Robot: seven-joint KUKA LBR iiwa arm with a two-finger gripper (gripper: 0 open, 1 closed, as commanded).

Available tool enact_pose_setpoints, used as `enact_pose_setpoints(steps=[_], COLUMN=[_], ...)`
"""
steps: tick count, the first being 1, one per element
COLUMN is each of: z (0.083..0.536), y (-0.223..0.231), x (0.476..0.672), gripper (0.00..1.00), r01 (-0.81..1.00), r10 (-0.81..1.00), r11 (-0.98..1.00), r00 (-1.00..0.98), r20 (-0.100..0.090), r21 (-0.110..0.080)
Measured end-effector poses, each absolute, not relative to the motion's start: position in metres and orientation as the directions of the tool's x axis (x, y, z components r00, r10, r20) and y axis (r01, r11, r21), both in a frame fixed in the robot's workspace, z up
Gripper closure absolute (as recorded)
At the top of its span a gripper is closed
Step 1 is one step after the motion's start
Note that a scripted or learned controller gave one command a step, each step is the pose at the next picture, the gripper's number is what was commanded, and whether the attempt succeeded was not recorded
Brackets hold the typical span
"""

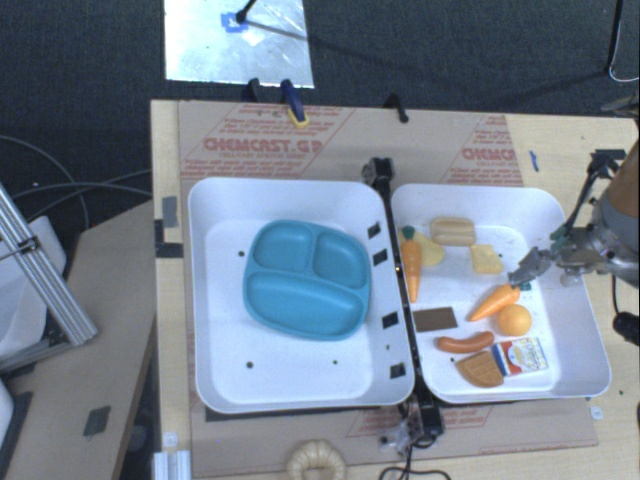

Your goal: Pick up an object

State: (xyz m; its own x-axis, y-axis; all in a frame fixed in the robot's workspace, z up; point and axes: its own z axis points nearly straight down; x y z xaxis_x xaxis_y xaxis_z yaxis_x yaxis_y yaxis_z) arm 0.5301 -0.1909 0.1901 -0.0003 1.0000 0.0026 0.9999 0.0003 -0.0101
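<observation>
The right bin (570, 218) holds several toy foods. A long carrot (411, 263) lies by its left wall, beside a pale yellow piece (431, 252). A tan bun (452, 231) and a yellow cheese square (487, 259) lie toward the back. A short orange carrot (495, 301), an orange ball (514, 320), a brown block (434, 319), a sausage (465, 343), a brown toast slice (480, 370) and a small carton (522, 355) lie nearer the front. My gripper (528, 270) hangs over the bin's right side, its tip just above the short carrot's upper end. Nothing is seen held in it.
The left bin (220, 368) holds a blue divided plate (307, 278). A black divider (395, 288) runs between the two bins. The arm (610, 238) comes in over the right bin's right rim. A shiny sheet (238, 26) lies on the floor beyond the bench.
</observation>
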Motion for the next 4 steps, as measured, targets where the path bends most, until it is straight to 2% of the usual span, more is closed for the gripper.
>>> enact_pose_setpoints(steps=[1,3,4], z=[0.196,0.082,0.095], y=[-0.191,-0.187,-0.188], x=[0.533,0.533,0.534], gripper=[0.0,0.0,1.0], r01=[1.0,1.0,1.0], r10=[1.0,1.0,1.0], r11=[0.003,0.002,0.002], r00=[-0.003,-0.002,-0.002], r20=[-0.001,0.001,-0.001], r21=[0.001,-0.001,0.004])
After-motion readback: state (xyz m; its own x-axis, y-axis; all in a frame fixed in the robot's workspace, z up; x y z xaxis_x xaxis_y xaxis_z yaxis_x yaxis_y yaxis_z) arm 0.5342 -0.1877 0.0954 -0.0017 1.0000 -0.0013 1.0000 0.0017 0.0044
